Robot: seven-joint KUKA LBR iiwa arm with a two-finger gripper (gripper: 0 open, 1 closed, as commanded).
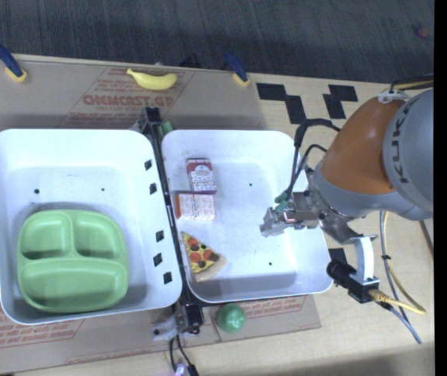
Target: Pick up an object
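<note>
Orange-banded arm (365,155) holds the tool (274,222) low over the right bin (231,143), its grip state unreadable; nothing looks picked up yet.

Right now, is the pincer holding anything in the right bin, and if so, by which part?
Nothing shows between its fingers. The pincer sits over bare floor of the right bin, apart from the red carton, wafer pack and pizza slice.

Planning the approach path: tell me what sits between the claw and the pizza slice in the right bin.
Nothing visible. The claw hangs over the right bin, and only bare bin floor separates it from the pizza slice near the divider.
</note>
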